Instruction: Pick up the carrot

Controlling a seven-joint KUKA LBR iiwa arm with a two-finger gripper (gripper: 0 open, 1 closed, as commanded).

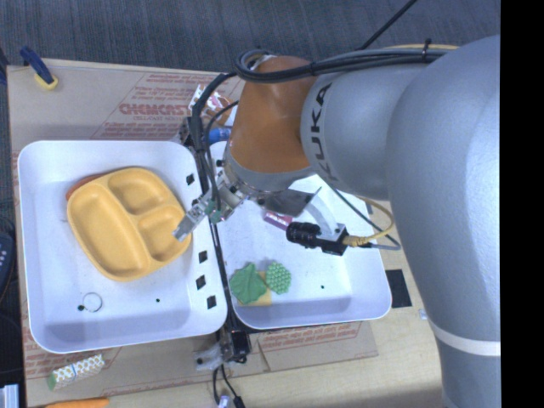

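The hand (197, 217) is seen at the yellow divided plate's (127, 221) right edge; whether it is released or clenched cannot be told. A green toy (249, 284) is seen right of the plate.
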